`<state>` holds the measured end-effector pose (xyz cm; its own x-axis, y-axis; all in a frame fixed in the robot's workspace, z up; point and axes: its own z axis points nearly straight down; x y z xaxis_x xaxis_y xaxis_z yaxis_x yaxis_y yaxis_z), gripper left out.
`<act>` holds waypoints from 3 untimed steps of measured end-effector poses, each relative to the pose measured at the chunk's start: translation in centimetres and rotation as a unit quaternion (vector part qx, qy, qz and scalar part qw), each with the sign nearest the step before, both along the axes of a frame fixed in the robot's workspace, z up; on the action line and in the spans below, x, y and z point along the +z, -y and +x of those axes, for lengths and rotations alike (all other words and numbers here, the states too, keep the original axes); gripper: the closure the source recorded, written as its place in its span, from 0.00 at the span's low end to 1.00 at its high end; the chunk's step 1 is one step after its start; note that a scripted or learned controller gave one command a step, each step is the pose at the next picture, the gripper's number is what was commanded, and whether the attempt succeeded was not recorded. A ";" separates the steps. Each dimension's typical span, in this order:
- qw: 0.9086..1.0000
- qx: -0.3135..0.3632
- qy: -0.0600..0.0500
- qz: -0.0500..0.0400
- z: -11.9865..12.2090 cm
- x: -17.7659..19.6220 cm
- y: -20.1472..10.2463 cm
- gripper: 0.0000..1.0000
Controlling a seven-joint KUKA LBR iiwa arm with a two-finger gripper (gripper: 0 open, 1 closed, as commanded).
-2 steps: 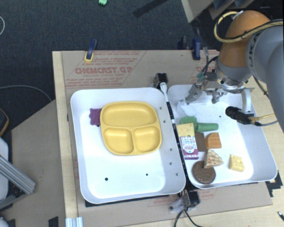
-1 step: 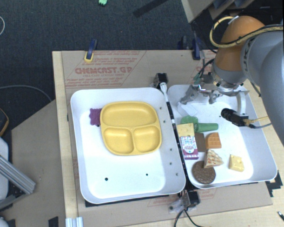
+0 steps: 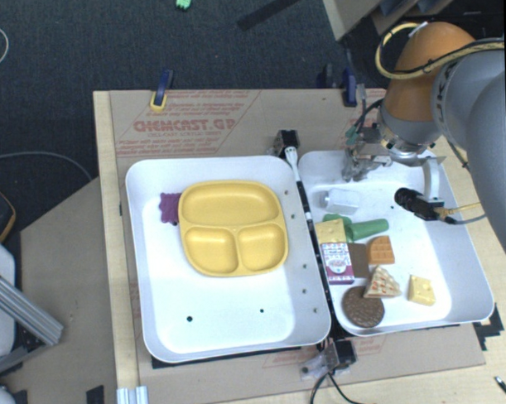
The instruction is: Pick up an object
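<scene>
The right bin (image 3: pixel 454 256) holds several small items: a clear plastic piece (image 3: pixel 342 201), a green piece (image 3: pixel 368 229), a yellow block (image 3: pixel 329 231), a maroon packet (image 3: pixel 338 261), a brown square (image 3: pixel 381 250), a brown round cookie (image 3: pixel 363 307), a wedge (image 3: pixel 383 282) and a cheese piece (image 3: pixel 421 290). My gripper (image 3: pixel 359 163) hangs over the back of the right bin, just above and behind the clear piece. No item shows between its fingers.
The left bin (image 3: pixel 156 267) holds a yellow three-compartment tray (image 3: pixel 232 226) with a purple piece (image 3: pixel 169 207) at its left edge. A black part (image 3: pixel 412 201) of the arm juts over the right bin. Cardboard (image 3: pixel 192 124) lies under both bins.
</scene>
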<state>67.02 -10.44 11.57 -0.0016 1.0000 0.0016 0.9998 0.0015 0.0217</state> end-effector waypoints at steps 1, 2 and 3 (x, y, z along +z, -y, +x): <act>1.000 -0.001 -0.009 -0.001 -0.3 4.3 0.3 1.00; 1.000 0.000 -0.008 -0.001 -0.7 10.4 0.2 1.00; 1.000 0.000 -0.009 -0.001 -0.7 11.0 0.2 1.00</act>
